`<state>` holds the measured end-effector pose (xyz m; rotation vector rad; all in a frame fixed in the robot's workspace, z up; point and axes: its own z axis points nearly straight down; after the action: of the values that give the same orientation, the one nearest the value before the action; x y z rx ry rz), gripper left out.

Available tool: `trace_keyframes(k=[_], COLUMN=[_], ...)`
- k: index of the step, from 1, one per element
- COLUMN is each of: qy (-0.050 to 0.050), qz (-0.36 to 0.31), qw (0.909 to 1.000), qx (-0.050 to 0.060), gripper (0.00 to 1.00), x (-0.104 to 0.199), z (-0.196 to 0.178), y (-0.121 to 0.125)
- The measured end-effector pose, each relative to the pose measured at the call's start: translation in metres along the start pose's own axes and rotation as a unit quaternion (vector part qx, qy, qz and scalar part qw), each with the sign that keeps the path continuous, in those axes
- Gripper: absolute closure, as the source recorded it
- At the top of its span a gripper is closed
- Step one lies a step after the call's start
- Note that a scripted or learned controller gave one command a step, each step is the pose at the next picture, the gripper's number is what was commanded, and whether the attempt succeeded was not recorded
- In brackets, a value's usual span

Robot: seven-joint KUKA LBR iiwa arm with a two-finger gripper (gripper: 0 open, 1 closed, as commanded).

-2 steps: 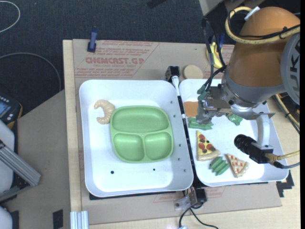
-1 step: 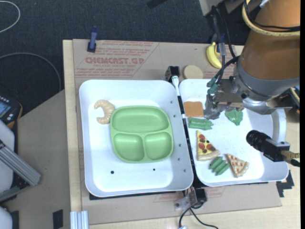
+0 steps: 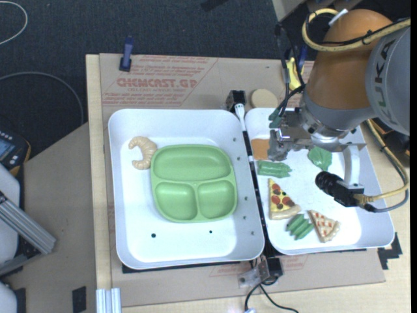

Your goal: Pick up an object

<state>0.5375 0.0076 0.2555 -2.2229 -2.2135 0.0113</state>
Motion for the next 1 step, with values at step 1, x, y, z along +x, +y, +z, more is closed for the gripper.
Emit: trace_keyframes(k=[1], qy=[0.002], qz=[-0.004], qw=[1.0], qx=[0.0], gripper=[1.0], x=[0.0456], z=[0.0058], y=[-0.0615])
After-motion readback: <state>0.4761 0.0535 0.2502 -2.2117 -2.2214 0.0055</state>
